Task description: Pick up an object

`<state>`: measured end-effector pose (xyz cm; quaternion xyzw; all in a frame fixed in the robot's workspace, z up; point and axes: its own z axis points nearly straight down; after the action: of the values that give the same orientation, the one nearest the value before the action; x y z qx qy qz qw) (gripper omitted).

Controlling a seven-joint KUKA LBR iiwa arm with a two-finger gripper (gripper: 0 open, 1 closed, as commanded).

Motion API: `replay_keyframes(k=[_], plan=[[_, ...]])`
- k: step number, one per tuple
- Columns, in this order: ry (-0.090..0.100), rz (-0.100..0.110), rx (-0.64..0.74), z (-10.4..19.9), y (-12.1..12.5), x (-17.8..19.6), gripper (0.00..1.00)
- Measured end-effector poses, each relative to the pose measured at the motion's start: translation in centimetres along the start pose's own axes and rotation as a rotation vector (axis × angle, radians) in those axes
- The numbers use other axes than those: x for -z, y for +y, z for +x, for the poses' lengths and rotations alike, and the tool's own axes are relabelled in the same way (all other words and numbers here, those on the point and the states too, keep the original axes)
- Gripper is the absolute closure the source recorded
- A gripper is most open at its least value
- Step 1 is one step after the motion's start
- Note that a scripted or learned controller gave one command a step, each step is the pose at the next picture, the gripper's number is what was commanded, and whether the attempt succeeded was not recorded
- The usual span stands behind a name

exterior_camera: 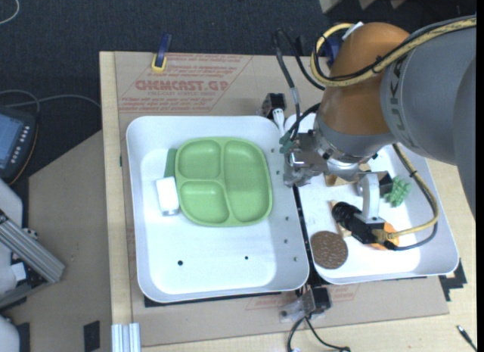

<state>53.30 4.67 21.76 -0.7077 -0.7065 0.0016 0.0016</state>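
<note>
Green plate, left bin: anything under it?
A darker green strip pokes out at the left edge of the green plate, next to a white block. The plate covers the rest, so I cannot identify it.

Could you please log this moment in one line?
arm: over right bin | left bin: green plate, white block | right bin: brown disc

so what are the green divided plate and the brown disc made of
The green divided plate looks like moulded plastic, satin finish: one even pale green, rounded ridges between compartments, soft highlights. The brown disc is harder to call: its dull, speckled face suggests cork or a toy cookie.
</note>
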Motion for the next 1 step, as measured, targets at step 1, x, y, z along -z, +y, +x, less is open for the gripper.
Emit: replay_keyframes(k=[1], plan=[[0.0,-0.003,0.001,-0.16,0.05,0.16,1.0]])
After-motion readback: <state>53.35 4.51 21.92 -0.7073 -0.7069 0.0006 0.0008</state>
